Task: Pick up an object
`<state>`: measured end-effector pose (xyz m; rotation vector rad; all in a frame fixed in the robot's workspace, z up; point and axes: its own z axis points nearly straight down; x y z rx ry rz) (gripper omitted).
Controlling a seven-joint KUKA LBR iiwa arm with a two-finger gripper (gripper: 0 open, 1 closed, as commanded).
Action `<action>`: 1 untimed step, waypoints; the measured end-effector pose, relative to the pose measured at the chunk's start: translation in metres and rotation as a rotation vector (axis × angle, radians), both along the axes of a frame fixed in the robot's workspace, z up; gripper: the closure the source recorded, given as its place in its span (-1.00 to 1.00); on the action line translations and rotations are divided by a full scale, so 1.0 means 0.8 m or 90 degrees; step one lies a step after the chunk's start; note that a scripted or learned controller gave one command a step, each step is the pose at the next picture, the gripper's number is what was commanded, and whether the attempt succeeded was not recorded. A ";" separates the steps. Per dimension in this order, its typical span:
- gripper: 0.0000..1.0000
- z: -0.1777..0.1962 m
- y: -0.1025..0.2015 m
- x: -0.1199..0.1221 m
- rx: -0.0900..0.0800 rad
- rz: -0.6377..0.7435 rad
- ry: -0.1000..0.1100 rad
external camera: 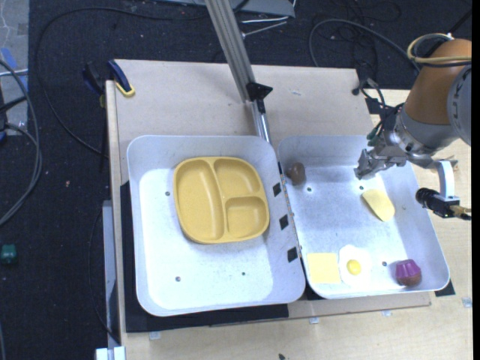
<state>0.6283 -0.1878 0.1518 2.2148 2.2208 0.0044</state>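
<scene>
Overhead, we see the gripper (pixel 365 169) hanging over the far part of the right bin (pixel 431 265), its dark fingertips pointing down and to the left; whether they are parted or closed we cannot tell, and nothing shows between them. Just below and to the right of it lies a pale yellow wedge (pixel 378 204), near but apart. Further left a small brown lump (pixel 296 172) sits by the bin's left wall. Along the near edge lie a yellow square slice (pixel 324 268), a fried egg (pixel 354 264) beside it, and a purple piece (pixel 407 271). A yellow divided plate (pixel 221 199) rests in the left bin (pixel 150 276).
</scene>
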 end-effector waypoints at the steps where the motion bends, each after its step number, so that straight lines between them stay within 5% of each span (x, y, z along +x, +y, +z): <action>1: 1.00 0.056 0.003 0.008 0.000 0.001 -0.001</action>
